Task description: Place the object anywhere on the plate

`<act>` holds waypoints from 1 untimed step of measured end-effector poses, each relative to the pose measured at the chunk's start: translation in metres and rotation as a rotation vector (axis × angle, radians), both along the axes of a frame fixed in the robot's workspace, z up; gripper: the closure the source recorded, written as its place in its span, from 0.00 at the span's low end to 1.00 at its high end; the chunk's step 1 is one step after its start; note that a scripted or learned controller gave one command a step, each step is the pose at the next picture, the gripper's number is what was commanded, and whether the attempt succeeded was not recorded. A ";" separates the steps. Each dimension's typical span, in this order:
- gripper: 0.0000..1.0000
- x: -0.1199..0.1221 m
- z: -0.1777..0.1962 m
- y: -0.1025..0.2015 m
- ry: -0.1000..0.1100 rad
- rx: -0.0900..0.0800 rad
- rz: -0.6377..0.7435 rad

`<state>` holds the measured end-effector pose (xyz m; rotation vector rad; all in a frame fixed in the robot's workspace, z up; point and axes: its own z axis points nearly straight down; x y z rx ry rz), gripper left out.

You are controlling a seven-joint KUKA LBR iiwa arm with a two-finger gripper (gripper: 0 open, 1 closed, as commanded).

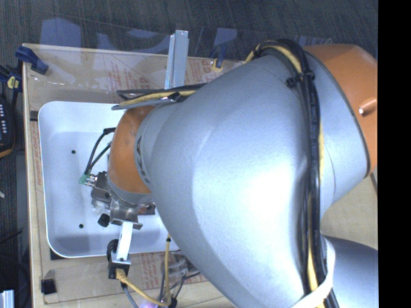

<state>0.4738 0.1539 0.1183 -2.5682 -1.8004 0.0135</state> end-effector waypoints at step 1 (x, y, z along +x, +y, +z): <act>1.00 0.003 0.073 -0.064 -0.008 0.003 0.299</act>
